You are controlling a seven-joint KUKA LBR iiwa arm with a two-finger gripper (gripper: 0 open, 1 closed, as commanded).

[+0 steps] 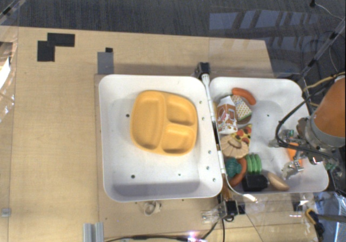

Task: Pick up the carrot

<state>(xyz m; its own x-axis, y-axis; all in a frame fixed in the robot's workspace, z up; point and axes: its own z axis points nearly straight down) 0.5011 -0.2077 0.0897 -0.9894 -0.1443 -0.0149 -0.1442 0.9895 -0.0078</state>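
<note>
Nearest the front wall of the right bin (270, 88) lie a black block (254, 182) and a tan piece (277, 182). Gripper (295, 166) sits low at that bin's right side; whether it is open or closed cannot be told. Carrot (292, 154), partly hidden, shows as an orange piece just beside it. Left bin (116, 143) holds a yellow tray (164, 121).
</note>
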